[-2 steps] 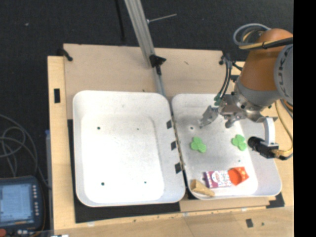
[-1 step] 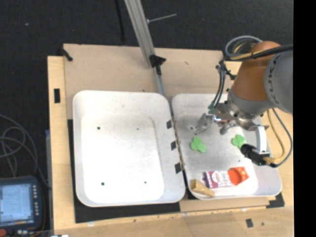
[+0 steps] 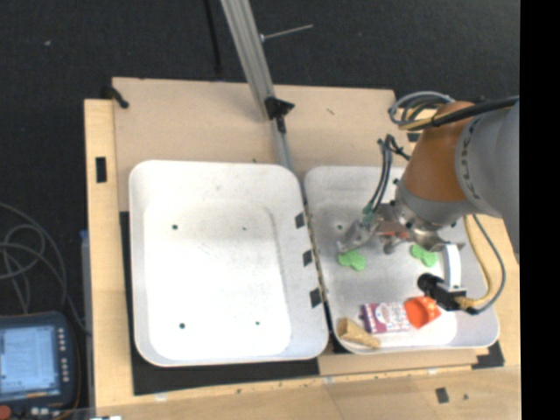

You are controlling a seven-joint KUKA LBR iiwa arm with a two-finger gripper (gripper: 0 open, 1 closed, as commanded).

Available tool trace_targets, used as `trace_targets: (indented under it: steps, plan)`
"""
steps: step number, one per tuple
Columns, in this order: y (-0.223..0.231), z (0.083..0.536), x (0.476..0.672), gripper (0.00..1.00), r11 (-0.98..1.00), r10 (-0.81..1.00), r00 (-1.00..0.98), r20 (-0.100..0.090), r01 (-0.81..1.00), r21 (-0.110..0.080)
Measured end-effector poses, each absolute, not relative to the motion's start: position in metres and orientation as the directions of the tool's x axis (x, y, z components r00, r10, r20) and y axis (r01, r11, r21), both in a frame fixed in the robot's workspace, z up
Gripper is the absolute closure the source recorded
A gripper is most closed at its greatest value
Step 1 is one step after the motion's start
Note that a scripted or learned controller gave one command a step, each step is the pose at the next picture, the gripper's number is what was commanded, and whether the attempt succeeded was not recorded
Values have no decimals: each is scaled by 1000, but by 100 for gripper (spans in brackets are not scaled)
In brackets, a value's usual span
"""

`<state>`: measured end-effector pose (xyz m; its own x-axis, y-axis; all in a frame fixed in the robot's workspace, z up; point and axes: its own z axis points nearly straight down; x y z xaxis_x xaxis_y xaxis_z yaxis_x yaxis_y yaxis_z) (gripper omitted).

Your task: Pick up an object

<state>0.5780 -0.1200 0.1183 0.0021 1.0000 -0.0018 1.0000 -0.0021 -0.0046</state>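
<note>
White right bin (image 3: 332, 191) holding a green toy (image 3: 353, 259) under the gripper (image 3: 378, 231), finger state impossible to tell; second green piece (image 3: 424, 255), orange object (image 3: 422, 311), small carton (image 3: 385, 318), tan piece (image 3: 356, 331) along the near edge.

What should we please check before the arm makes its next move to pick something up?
1. Gripper over the right bin: ok.
2. Target within reach: ok; a green piece lies just below the gripper.
3. Jaws open or shut: cannot tell; the wrist hides them.
4. Anything held already: cannot tell.
5. Other items apart from the target: ok; the second green piece, carton, orange item and tan item lie away from it.
6. Cable clear of the items: not ok; it loops close to the orange item.
</note>
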Motion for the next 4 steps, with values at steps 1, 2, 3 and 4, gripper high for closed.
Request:
trace_targets:
  steps: [1,2,3,4]
  plan:
    - [-120,133,581,100,-9,1000,9,0,1000,5]
    - [-121,182,573,100,-8,1000,8,-1,1000,7]
    - [-131,235,581,100,-2,1000,2,-2,1000,7]
    - [-132,272,582,100,2,1000,-2,-1,1000,6]
